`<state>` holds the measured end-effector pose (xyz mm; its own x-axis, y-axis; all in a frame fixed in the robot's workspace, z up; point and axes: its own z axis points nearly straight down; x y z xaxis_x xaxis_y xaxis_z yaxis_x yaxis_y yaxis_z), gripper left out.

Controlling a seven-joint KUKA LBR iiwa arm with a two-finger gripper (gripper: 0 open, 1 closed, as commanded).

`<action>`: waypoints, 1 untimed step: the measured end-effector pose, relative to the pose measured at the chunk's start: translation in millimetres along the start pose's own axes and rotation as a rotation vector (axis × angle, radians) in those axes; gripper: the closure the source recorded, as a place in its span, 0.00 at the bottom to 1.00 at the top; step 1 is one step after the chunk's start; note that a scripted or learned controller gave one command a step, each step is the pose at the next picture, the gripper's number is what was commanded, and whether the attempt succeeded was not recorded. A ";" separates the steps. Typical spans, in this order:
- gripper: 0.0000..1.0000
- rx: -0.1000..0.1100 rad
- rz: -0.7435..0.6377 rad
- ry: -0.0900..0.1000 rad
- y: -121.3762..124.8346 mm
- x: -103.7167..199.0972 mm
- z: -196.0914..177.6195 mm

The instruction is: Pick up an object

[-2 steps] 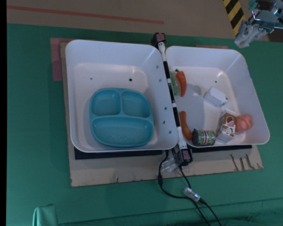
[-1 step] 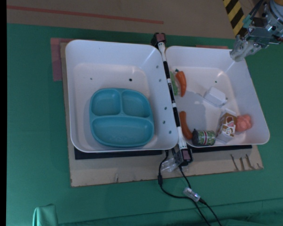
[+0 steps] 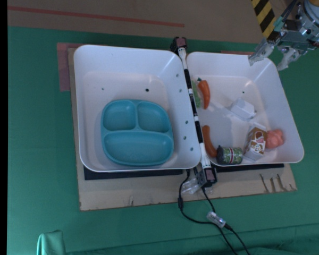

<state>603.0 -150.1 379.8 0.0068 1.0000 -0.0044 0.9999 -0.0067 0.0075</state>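
My gripper (image 3: 268, 60) hangs open above the far right corner of the right bin (image 3: 287, 116), with nothing between its fingers. Inside that bin lie a carrot (image 3: 204, 93) near the divider, a small white box (image 3: 243, 109) in the middle, and an orange sausage (image 3: 207, 141) by the left wall. Along the bin's near edge sit a dark green can (image 3: 229, 154), a small carton (image 3: 257, 142) and an orange toy (image 3: 275, 137). All of these lie well below and to the left of the gripper.
The left bin (image 3: 95, 68) holds a teal divided plate (image 3: 136, 133). A strip with clips (image 3: 190, 100) runs between the bins. Cables (image 3: 212, 217) trail off the cardboard base toward the front. Green cloth surrounds the bench.
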 end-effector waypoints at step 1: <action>0.00 0.001 -0.002 -0.001 58.0 27.2 74.7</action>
<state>661.7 -123.6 305.4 0.0047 1.0000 -0.0056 1.0000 -0.0046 0.0068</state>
